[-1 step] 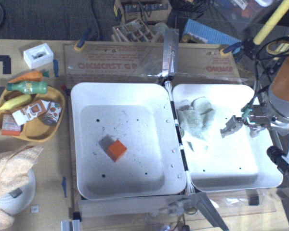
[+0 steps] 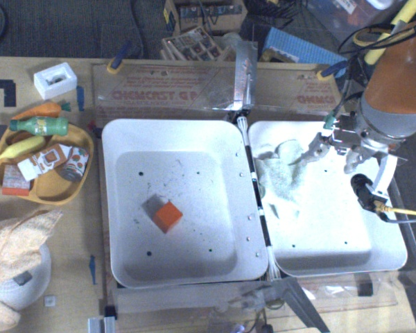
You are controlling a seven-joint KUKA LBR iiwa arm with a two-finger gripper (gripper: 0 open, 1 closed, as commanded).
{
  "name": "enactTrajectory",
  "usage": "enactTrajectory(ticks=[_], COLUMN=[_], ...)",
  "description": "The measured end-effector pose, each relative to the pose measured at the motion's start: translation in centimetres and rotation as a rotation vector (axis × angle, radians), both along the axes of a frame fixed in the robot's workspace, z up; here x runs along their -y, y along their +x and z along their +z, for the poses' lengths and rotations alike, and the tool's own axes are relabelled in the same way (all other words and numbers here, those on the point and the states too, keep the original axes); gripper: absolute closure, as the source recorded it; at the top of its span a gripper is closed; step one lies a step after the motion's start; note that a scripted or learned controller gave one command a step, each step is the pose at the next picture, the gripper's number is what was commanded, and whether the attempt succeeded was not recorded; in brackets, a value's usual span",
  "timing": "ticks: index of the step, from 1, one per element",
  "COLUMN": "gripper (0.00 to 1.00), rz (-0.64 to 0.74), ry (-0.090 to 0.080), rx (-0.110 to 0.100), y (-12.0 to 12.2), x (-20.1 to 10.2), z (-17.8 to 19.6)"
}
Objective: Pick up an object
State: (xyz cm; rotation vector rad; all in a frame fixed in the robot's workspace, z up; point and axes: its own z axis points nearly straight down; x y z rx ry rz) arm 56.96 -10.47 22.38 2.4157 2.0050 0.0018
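Camera view: tool (image 2: 336, 149) over right bin (image 2: 347, 255), seemingly spread apart, gripping nothing.

You see an orange block (image 2: 168, 216) | one grey face | lying tilted | left bin (image 2: 118, 151) floor, near centre.

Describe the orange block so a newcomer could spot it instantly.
Find the left white bin. Near the middle of its floor lies the orange block, a small cube. It is the brightest thing on that pale floor, with a grey patch against its upper-left side.
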Motion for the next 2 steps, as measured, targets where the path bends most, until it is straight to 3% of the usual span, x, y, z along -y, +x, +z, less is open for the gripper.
enactTrajectory(ticks=[1,2], gripper=[0.00,0.00], rz=[0.056,0.265], ry=[-0.002,0.000], rx=[0.001,-0.001], y=[1.0,5.2], x=[6.0,5.1], z=[0.3,-12.4])
